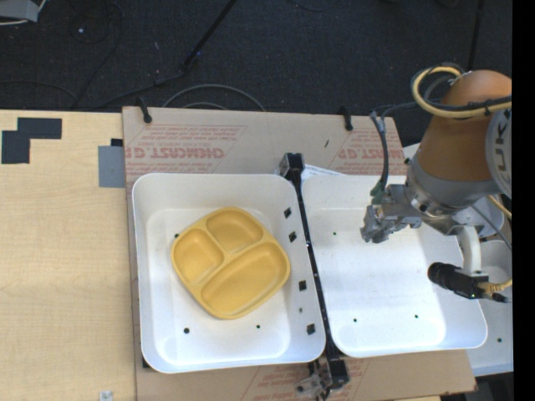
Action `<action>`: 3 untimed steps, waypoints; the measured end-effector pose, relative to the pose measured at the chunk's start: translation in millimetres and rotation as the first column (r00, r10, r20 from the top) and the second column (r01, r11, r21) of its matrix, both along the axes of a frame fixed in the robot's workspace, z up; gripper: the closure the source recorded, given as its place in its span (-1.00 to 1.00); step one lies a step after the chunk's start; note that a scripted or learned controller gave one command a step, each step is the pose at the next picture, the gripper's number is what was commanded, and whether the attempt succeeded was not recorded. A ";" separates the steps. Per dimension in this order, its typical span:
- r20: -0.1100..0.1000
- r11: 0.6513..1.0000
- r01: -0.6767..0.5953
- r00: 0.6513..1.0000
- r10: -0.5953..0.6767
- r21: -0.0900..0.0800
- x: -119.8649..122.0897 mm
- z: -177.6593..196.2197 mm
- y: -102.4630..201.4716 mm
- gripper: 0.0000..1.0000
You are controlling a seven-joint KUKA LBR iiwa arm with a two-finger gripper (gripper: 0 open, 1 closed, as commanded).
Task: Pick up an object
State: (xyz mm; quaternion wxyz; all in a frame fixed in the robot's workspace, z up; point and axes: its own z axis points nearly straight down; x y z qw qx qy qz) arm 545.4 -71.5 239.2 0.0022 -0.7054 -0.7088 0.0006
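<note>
Yellow plastic, by the look of it: the divided plate (231,262) lies flat in the left bin (159,341), slightly turned, three compartments facing up. I judge it light, stiff and smooth, so a flat top grab would likely slip; the raised rim at an edge, or a ridge between compartments, seems the better hold. The right bin (393,324) has the gripper (378,224) over its upper part, well apart from the plate; whether it is open or closed I cannot tell.
</note>
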 end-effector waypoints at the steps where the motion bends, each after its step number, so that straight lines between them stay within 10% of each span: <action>1: -0.001 1.000 0.000 1.000 0.000 0.000 -4.1 -14.1 54.8 1.00; 3: 0.002 1.000 0.000 1.000 0.000 -0.001 -14.9 -7.8 157.8 1.00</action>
